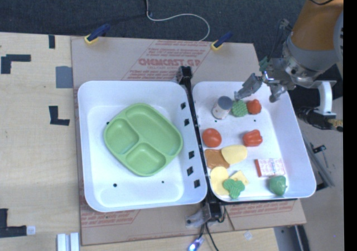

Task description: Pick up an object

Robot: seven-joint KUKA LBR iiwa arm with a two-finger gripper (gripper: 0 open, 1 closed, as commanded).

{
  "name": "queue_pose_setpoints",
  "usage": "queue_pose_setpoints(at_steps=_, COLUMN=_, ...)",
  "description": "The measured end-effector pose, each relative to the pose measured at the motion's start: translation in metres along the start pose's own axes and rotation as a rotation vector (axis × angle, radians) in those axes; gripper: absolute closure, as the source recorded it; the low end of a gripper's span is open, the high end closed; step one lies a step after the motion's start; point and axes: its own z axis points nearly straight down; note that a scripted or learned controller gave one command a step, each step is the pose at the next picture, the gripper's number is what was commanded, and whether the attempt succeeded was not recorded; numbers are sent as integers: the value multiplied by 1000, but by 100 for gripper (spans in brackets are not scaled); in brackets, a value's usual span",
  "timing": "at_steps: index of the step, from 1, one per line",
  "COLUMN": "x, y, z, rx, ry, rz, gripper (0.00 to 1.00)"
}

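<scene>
A cardboard-covered bench point(167, 60) bears two white bins — the left bin point(89, 133) holds a green divided tray point(143, 139), the right bin point(293, 133) toy foods. At upper right the gripper point(260, 89) hangs with fingers spread, empty, above a green toy point(239, 109) and orange piece point(254, 106).

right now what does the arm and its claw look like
The arm is bulky and rounded, with an orange upper segment and a grey wrist section below it. The claw is a small grey metal piece with two thin, dark-tipped fingers splayed out from the wrist.
</scene>
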Motion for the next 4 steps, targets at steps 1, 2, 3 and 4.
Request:
queue_pose_setpoints(at_steps=1, x=4, y=1, z=65, rx=5, ry=1, rz=0, gripper=0)
queue_pose_setpoints(at_steps=2, x=11, y=-2, z=112, rx=4, ry=1, rz=0, gripper=0)
queue_pose_setpoints(at_steps=3, x=17, y=-3, z=157, rx=3, ry=0, rz=0, gripper=0)
queue_pose_setpoints(at_steps=4, x=18, y=-4, z=201, rx=2, ry=1, rz=-1, gripper=0)
